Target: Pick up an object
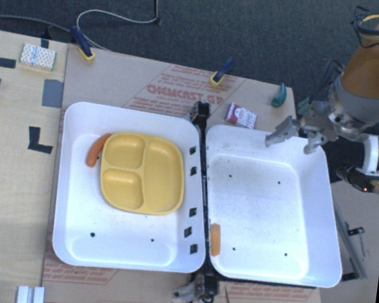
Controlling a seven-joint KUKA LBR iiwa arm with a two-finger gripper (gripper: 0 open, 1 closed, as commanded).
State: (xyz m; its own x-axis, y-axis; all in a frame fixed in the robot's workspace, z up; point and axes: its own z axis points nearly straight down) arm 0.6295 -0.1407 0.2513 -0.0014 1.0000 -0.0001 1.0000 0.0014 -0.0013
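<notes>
Camera view: end effector open, unladen, above right bin's far rim.

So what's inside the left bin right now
The left bin holds a yellow divided plate, its three compartments bare, and an orange sausage-shaped piece against the plate's left edge. Whatever lies beneath the plate is covered.
</notes>
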